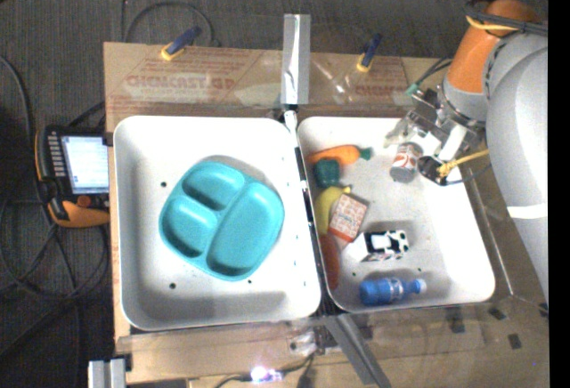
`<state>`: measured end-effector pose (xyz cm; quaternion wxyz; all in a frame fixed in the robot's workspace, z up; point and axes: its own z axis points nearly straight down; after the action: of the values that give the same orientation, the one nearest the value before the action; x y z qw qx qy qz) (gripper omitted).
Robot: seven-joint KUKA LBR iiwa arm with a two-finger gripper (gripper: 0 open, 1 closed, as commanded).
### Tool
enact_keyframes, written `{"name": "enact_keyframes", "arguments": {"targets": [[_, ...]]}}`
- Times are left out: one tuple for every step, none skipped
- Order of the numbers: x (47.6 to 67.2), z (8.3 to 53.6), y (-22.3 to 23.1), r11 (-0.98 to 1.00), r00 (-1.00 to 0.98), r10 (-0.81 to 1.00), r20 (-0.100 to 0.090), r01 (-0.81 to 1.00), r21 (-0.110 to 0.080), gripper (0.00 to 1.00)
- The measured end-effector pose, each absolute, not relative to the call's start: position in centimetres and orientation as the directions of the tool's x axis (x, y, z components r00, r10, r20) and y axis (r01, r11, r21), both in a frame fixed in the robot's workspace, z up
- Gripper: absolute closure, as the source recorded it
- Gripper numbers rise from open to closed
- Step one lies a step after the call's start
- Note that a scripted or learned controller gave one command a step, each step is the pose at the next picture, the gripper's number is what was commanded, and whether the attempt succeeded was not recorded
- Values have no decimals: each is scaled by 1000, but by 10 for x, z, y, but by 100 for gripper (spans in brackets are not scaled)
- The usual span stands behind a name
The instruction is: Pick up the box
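Arm poised at far edge of right bin; box not yet lifted.
One box [346,215] lies flat mid-bin, beside one carrot [341,154]; one bottle [388,290] nearer the bin's front. Gripper [408,155] hangs beyond the box, clamped on one small can [404,163], likely a mistaken grab.

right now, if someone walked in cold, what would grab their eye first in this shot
Probably the big turquoise divided plate, lying alone in the left bin. Next, the arm's orange band at upper right, with the gripper hanging over the far corner of the right bin. That bin holds a clutter: a small patterned box near its middle, a carrot, a blue bottle and a black-and-white cow toy.
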<state>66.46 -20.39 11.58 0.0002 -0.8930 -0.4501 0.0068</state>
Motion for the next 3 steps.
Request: {"name": "enact_keyframes", "arguments": {"targets": [[664,124,-204,-594,593,805,-17,805,-8,100],[664,124,-204,-593,593,805,-17,805,-8,0],[669,233,-214,-604,604,797,-1,797,1,0]]}}
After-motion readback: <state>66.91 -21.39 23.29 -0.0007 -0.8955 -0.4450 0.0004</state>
